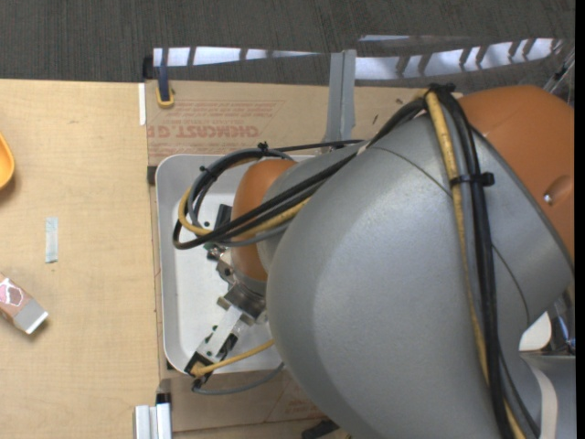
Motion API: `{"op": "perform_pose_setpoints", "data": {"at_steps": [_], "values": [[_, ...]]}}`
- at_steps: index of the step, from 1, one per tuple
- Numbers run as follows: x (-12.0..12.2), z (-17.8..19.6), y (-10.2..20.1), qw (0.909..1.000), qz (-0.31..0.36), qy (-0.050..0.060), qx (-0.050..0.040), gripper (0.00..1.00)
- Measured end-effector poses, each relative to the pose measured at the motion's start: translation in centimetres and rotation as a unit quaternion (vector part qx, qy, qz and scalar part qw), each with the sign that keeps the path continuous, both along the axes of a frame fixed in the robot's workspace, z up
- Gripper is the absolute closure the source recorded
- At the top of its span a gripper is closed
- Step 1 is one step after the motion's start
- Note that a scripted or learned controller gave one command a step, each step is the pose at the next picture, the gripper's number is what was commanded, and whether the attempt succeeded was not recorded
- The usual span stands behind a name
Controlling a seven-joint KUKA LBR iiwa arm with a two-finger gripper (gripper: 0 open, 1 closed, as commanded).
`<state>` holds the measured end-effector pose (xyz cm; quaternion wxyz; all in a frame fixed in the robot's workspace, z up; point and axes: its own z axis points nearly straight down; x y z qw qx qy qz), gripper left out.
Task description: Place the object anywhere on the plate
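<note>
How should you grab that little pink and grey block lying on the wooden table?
Pinch the small pink and grey block across its long sides, mid-length, coming straight down. It lies flat and slanted, so the grip would probably need turning to match.

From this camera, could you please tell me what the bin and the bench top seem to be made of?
The bin looks like smooth white plastic: it has an even, slightly glossy surface and rounded corners. The bench top looks like light wood or a wood-look laminate: it is tan and matte with faint grain. I cannot tell which.
</note>
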<state>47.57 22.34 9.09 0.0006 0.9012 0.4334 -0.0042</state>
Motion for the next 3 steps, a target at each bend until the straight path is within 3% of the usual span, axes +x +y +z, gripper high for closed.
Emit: {"op": "perform_pose_setpoints", "data": {"at_steps": [1, 2, 3], "values": [[0.0, -0.1, -5.0, 0.9991, 0.043, 0.0, 0.0011, 1.0], [0.1, -0.1, -1.4, 0.9117, 0.411, 0.001, 0.0033, 1.0], [0.1, -0.1, -1.4, 0.9117, 0.411, 0.001, 0.0032, 0.0]]}}
